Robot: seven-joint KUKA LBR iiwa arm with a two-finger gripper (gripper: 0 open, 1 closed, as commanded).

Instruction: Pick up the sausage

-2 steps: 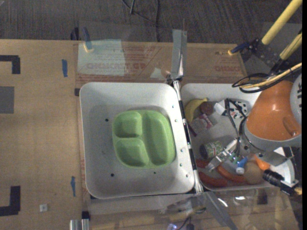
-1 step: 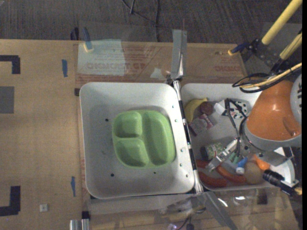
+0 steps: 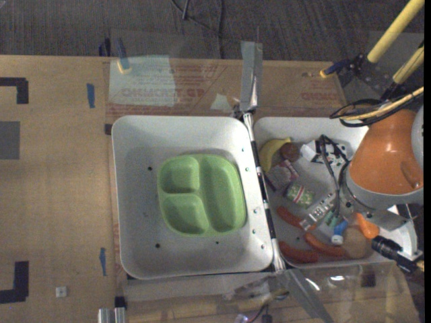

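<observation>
Three red sausage-like pieces lie in the right bin (image 3: 306,128). One sausage (image 3: 298,252) rests along the front wall, a second (image 3: 290,216) sits further back, and a third (image 3: 326,245) lies to the right of the first. My gripper (image 3: 322,211) hangs low over the bin's middle, below the arm's orange band (image 3: 382,159). It is just right of the second sausage and above the third. No sausage shows in its grasp. The arm hides the bin's right part.
The right bin also holds a banana (image 3: 272,153), a brown ball (image 3: 291,151), a small packet (image 3: 285,173), a green can (image 3: 300,194), a blue-capped item (image 3: 339,233) and an orange carrot (image 3: 367,226). A green divided plate (image 3: 201,194) lies in the left bin (image 3: 135,147).
</observation>
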